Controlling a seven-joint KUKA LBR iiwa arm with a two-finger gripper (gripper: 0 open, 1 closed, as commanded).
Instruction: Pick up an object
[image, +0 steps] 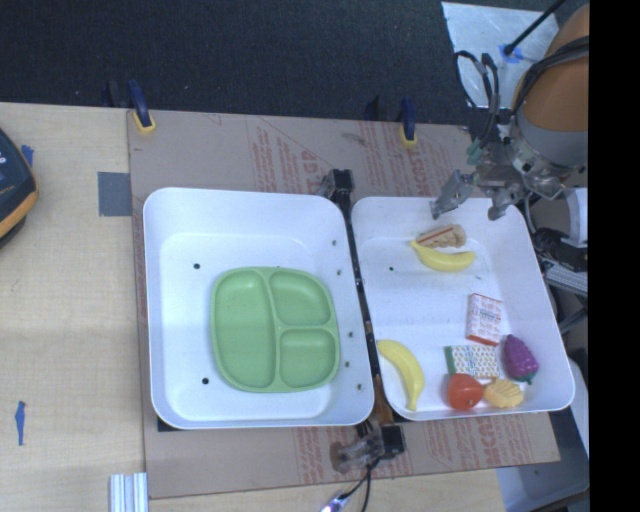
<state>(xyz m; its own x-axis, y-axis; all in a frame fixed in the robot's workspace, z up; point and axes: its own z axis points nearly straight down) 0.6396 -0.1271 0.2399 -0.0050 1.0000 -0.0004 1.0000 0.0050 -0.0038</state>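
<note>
My gripper hangs over the far edge of the right bin, fingers spread open with nothing between them. Just below it lie a sandwich wedge and a yellow banana, side by side. Nearer the front of the same bin sit a red-and-white carton, a green-patterned packet, a purple grape bunch, a red tomato, a yellow-orange piece and a second banana.
The left bin holds a green divided plate. Clamps sit at the cardboard's far edge. A black-and-yellow device rests on the bench at far left.
</note>
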